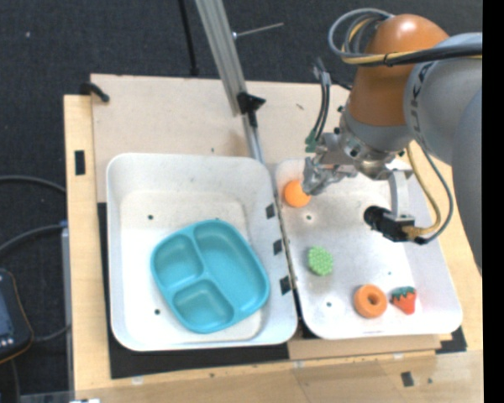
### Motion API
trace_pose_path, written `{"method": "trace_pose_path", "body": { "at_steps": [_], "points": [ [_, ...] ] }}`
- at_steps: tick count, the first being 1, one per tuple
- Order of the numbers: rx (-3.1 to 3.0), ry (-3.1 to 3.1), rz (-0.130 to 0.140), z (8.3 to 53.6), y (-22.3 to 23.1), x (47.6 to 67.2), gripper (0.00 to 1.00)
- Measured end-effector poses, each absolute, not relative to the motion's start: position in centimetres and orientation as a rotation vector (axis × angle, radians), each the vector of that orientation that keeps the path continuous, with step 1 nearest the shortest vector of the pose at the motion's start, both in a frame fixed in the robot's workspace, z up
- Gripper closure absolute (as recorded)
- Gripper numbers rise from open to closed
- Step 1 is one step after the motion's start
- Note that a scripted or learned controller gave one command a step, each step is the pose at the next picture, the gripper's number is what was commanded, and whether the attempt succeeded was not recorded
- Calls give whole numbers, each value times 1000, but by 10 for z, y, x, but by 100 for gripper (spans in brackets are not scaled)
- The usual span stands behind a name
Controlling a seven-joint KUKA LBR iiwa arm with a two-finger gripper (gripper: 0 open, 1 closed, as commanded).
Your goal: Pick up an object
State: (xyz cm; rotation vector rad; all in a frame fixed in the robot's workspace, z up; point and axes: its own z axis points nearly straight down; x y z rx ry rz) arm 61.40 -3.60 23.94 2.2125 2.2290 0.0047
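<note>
Leftmost, a turquoise three-compartment tray is seen lying flat in the left bin, well apart from the arm. Across the divide, in the right bin, a small orange ball is seen near the bin's upper left corner, close to the left wall; it is round, smooth and plainly coloured. Just beside it, on its upper right, the gripper is seen pointing down; whether the ball is touched cannot be told, and nothing can be made out between the fingers. Whether the pincer is spread or pressed together cannot be told, as its tips are dark and blurred against the wrist.

Lower down, a green knobbly piece is seen near the bin's middle, and an orange ring and a red strawberry-like toy are seen side by side near the bottom edge. Part of the bin's upper right is hidden by the grey arm and its cables. Bare floor is seen between the ball and the green piece.
</note>
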Motion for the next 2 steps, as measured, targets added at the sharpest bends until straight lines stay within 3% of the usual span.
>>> {"method": "trace_pose_path", "body": {
  "at_steps": [2],
  "points": [
    [2214,2227,3,242,51,660,100]
  ]
}}
